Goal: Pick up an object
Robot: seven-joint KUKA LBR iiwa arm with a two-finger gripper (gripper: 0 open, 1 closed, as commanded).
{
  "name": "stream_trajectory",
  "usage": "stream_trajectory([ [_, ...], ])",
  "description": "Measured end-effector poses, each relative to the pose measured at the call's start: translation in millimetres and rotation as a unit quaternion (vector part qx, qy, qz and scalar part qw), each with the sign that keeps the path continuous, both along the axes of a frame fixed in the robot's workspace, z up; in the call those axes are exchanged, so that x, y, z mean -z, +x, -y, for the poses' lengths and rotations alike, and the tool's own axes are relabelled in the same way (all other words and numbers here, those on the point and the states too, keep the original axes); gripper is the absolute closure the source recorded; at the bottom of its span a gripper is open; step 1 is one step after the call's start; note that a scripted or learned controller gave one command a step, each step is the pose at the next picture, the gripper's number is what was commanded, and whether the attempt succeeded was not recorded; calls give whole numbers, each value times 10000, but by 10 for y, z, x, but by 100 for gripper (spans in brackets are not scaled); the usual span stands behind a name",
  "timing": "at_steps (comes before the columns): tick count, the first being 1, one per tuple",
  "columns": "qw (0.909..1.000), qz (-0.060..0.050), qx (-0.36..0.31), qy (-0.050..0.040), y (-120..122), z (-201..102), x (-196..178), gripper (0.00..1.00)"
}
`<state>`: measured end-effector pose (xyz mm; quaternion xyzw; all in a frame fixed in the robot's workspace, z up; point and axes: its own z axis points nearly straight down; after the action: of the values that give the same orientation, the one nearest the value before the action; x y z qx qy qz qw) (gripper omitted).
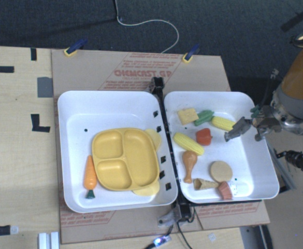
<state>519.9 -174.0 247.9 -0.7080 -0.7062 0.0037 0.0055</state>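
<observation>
Camera view: glossy yellow three-compartment tray (125, 157), smooth-walled white bin (71, 139).

My gripper (244, 128) looks like dull grey metal, matt, with darker fingers. Both white bins (68, 113) have a smooth, slightly glossy plastic look. The yellow divided plate (125, 157) in the left bin seems smooth plastic with a soft sheen, as does the orange carrot (90, 173) beside it. The corn cobs (188, 143) and red piece (203, 136) in the right bin look like moulded plastic. The cardboard sheet (135, 71) underneath is matt brown and printed.
</observation>
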Motion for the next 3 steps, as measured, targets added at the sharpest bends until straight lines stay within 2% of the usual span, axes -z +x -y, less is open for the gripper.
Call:
stream_trajectory([
  [1,10000,57,-17,-13,24,-2,-60,0],
  [2,10000,43,-14,-12,-3,68,406,0],
  [3,10000,29,-16,-3,-71,38,1035,0],
])
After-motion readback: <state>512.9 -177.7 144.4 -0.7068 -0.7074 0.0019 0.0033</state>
